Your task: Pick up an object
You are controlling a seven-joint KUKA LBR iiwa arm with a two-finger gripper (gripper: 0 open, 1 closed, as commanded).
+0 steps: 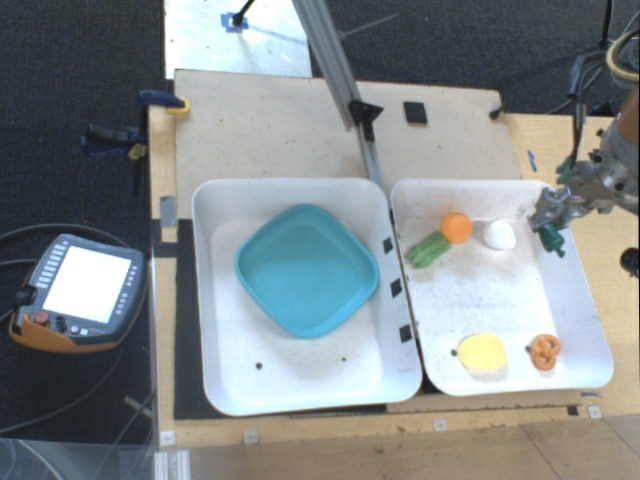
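Gripper (552, 230) hangs over the right bin (575, 298) at its two o'clock rim, probably poised to drop onto a target; whether its jaws are parted I cannot tell. That bin holds an orange ball (456, 227), green piece (429, 250) and white egg (499, 235) toward twelve o'clock, a yellow disc (482, 352) and pretzel (545, 351) toward five. The left bin (225, 368) holds a teal plate (307, 269).
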